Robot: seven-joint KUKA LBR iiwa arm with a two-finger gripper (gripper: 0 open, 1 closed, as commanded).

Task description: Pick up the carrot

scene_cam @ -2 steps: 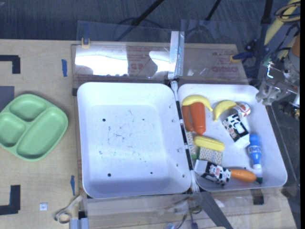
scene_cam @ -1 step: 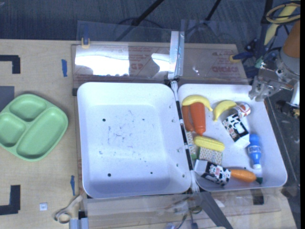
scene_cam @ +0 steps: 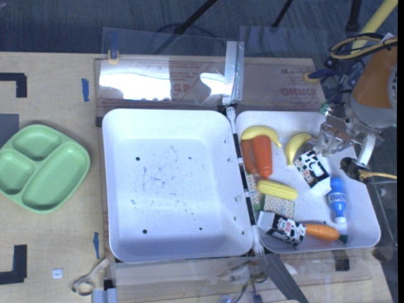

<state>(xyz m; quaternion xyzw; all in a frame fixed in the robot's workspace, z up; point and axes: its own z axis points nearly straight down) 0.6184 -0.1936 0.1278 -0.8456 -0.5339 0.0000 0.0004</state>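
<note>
Toward 5 o'clock in the right-hand white bin [scene_cam: 372,223], the carrot [scene_cam: 320,231] lies flat near the front wall: a short orange root, smooth and tapered, thick end toward 9 o'clock, narrowing toward 3 o'clock to a small dark green stub. Its thick end touches a black-and-white cow-patterned toy [scene_cam: 282,226] at its 9 o'clock. At the carrot's 1 o'clock stands a blue and white bottle [scene_cam: 338,202], tilted, its lower end just beside the carrot's green tip. Other contents of this bin: a corn cob [scene_cam: 275,189] over a speckled block [scene_cam: 279,204], a long orange-red sausage-like piece [scene_cam: 262,156], two bananas [scene_cam: 261,132] [scene_cam: 297,145], and a black-and-white printed box [scene_cam: 311,167]. The gripper [scene_cam: 342,139] hangs at the bin's 2 o'clock corner, above the printed box and well apart from the carrot; whether the jaws are spread or pressed together cannot be told from this view, and nothing is seen between them. The left-hand white bin [scene_cam: 170,175] adjoins at 9 o'clock. A green divided plate [scene_cam: 41,167] rests on the desk [scene_cam: 50,245] farther toward 9 o'clock.
</note>
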